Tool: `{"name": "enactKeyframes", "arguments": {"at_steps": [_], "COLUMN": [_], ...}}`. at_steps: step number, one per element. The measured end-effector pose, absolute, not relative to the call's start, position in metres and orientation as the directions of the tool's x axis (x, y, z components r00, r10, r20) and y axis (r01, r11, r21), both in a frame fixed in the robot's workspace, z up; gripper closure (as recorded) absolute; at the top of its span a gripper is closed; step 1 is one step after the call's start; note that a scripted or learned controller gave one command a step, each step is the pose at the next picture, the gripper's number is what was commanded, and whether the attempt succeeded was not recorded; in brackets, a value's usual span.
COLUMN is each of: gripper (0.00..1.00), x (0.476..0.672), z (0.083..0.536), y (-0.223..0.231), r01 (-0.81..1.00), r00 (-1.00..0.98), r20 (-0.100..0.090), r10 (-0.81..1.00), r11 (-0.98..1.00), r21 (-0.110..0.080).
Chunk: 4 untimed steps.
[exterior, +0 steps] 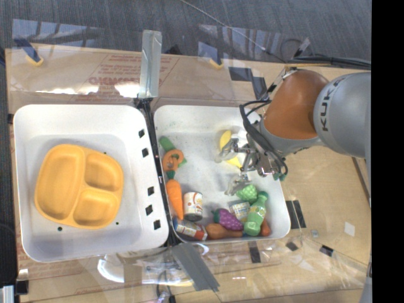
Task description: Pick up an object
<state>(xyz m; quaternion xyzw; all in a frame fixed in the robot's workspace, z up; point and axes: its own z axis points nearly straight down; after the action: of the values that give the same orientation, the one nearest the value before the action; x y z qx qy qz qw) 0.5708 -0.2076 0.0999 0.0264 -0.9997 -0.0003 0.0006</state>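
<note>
Reaching in from the right, grey arm point(344, 112) with orange band point(289, 109), gripper point(243, 169) lowered into the right bin point(189, 115) near its right wall. Finger state not discernible among cables and metal parts; nothing seen clamped. Just left of the gripper and partly under it, a yellow banana-like toy point(225, 141). Immediately below, a green knobbly toy point(248, 192), then a green bottle point(255, 217), a purple grape bunch point(229, 219) and a small labelled can point(192, 205) crowded along the bin's lower edge. Farther left, an orange carrot point(174, 197) lying lengthwise by the left wall, with an orange-and-green toy point(172, 156) above it. In the left bin point(25, 125), a yellow divided tray point(78, 186), well apart from the gripper.
</note>
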Motion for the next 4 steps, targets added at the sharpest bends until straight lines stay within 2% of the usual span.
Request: {"name": "enactKeyframes", "arguments": {"at_steps": [1,2,3,4], "gripper": [0.00,1.00,1.00,1.00], "x": [0.632,0.634,0.660,0.631], "z": [0.093,0.106,0.226,0.166], "y": [-0.190,-0.190,-0.157,-0.120], "r01": [-0.038,-0.043,0.010,-0.092], "r00": [-0.999,-0.999,-1.000,-0.996], "r20": [-0.003,-0.007,-0.013,0.001], "r10": [-0.038,-0.043,0.010,-0.092], "r11": [0.999,0.999,1.000,0.996], "r21": [0.001,-0.002,-0.003,0.001]}}
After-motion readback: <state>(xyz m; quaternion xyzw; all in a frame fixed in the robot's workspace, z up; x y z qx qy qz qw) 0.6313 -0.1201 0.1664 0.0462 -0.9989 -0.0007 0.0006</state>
